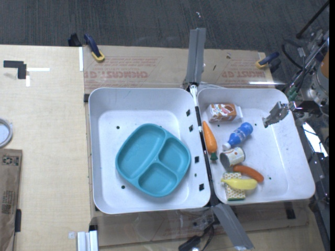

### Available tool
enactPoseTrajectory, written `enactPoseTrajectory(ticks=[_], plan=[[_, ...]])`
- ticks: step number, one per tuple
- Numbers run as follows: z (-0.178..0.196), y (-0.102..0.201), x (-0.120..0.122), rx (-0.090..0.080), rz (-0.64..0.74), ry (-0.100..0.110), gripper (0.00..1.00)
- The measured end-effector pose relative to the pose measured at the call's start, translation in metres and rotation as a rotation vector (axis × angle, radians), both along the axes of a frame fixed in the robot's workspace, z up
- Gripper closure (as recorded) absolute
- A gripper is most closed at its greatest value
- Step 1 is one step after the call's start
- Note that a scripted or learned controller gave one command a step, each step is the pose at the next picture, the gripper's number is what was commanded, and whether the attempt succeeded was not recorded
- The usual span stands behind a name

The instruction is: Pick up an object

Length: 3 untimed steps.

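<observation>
The right bin (pixel 293 161) holds several small items. A red-and-white snack packet (pixel 223 112) lies at its back left, with a blue bottle (pixel 239 134) just in front of it. An orange carrot (pixel 209 136) rests along the bin's left wall. A small silver can (pixel 233 156) lies on its side, with an orange sausage-shaped toy (pixel 248 172), a yellow banana (pixel 241 183) and a yellow-green sponge (pixel 234 193) nearer the front. My gripper (pixel 274 115) hangs over the bin's back right part, to the right of the bottle and apart from every item.
The left bin (pixel 104 140) holds a blue three-compartment plate (pixel 153 160). A grey divider post (pixel 196 56) stands between the bins at the back. Clamps sit on the cardboard behind. Cables and arm hardware crowd the right edge.
</observation>
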<state>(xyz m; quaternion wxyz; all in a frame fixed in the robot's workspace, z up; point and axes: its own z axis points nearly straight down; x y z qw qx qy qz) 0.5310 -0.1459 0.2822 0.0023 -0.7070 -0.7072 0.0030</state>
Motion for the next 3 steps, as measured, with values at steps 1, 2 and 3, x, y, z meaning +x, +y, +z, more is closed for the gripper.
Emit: enactPoseTrajectory(ticks=[1,2,3], plan=[[-0.143,0.015,0.095,0.002,0.165,-0.002,0.00],[-0.195,0.038,0.077,0.002,0.187,-0.002,0.00],[-0.188,0.035,0.077,0.002,0.181,0.000,1.00]])
